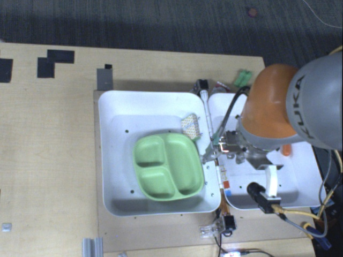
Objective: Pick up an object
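End effector (211, 151): centre of frame, over the ridge between both bins; grip state hidden, cannot tell.
Green tray (169, 166): lying flat in left bin (115, 159), just beside it.
Small patterned item (190, 125): above tray.
Risk: striking the bin wall, or slipping off the tray's rim.

Bench: a pale wooden bench top (48, 159) spans the view, ending at dark carpeted floor (161, 15) along the top.
Left bin: a shallow white plastic bin (115, 143) sits on the bench, left of centre.
Right bin: a second shallow white bin (300, 194) lies just beside it, their inner rims touching.
Markings: black rectangular patches (53, 62) lie flat on the bench at upper left.
Bracket: a small grey metal bracket (105, 78) stands at the left bin's upper corner.
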Robot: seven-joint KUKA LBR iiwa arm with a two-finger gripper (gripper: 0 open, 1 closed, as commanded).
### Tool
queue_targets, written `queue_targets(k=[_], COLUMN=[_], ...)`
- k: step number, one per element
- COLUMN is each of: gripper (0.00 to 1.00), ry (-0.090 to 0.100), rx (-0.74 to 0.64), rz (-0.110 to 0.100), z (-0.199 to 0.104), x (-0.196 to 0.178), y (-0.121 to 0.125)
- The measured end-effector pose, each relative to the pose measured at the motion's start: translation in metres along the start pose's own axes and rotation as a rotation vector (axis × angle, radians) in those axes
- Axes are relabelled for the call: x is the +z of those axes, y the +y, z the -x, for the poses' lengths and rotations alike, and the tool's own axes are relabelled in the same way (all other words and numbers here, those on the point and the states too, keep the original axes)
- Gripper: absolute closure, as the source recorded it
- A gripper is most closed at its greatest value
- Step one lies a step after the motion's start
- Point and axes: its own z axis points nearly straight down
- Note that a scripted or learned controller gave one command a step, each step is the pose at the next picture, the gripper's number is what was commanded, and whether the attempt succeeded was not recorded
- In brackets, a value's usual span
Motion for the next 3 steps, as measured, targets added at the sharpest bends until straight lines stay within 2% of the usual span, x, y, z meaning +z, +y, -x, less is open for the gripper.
queue_targets(k=[3], gripper=[0.00], ry=[0.000], rx=[0.000], rz=[0.000], z=[0.0000], x=[0.0000], y=[0.0000])
